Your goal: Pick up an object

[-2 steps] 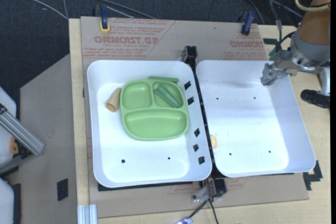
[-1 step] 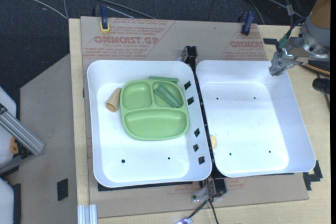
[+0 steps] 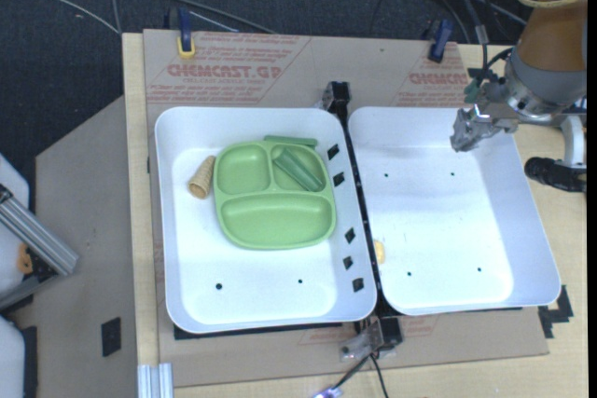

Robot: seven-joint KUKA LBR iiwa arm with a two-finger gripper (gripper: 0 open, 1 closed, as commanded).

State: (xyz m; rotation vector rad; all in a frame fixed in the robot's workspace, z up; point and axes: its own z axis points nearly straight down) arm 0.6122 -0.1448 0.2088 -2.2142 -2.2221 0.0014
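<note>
Gripper (image 3: 466, 133) hangs over the right bin's (image 3: 485, 289) far edge, can't tell if it's apart or together. Way off to its left, the left bin (image 3: 187, 294) has a green plate (image 3: 270, 219), a cone (image 3: 201, 176) beside it.

Both white bins, the left bin (image 3: 187, 294) and the right bin (image 3: 522, 238), look like smooth, slightly glossy plastic. The green divided plate (image 3: 270, 224) looks like matt, smooth plastic. The board (image 3: 242, 61) beneath looks like brown printed paper-faced sheet, matt. The gripper (image 3: 466, 133) looks metallic grey.
</note>
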